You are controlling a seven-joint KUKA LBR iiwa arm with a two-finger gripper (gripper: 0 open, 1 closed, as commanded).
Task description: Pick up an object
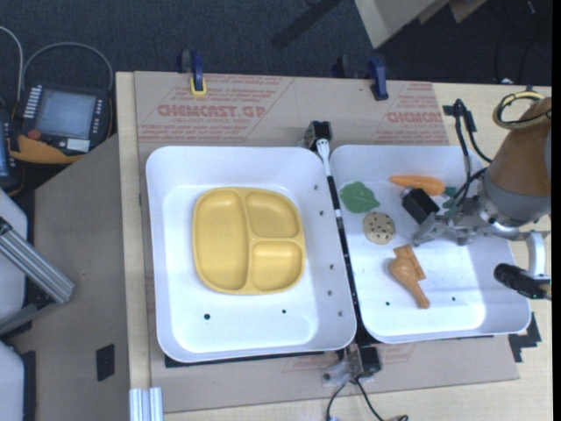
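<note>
A yellow divided plate (248, 239) is held in the left bin (166, 235). In the right bin (456, 310), a green leaf (358, 196) is seen at ten o'clock, a carrot (417, 182) at twelve, a cookie (379, 227) at nine and a tan drumstick (408, 273) at seven. The gripper (428, 232) is placed at centre; whether it is released or clenched cannot be told.
</note>
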